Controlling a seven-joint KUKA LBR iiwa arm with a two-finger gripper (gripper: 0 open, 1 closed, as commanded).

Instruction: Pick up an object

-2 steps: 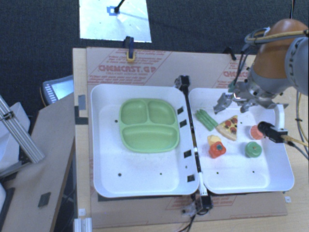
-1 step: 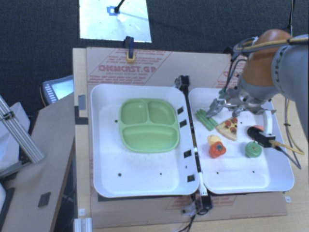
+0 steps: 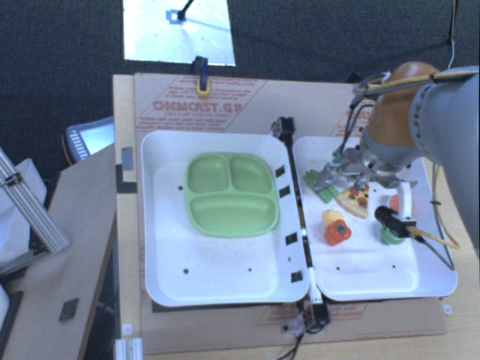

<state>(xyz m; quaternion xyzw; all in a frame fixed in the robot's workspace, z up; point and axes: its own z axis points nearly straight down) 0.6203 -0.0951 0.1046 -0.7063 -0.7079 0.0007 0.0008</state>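
My gripper [image 3: 328, 178] is low in the right bin [image 3: 375, 272], at its upper left. It sits right over a green toy vegetable [image 3: 320, 189] that lies beside the bin's left wall, and I cannot make out whether it touches the toy. A pizza-slice toy [image 3: 355, 199] lies just right of the gripper. A yellow and orange-red toy [image 3: 336, 228] rests a little below, near the bin's middle. At the right, a green piece [image 3: 389, 237] and a small red piece [image 3: 394, 201] are partly hidden by the wrist.
The left bin [image 3: 172, 268] holds a light green divided plate [image 3: 229, 193]. A black divider strip [image 3: 294, 201] runs between the bins. The grey arm with its orange band [image 3: 401, 118] reaches in over the right bin's upper right corner.
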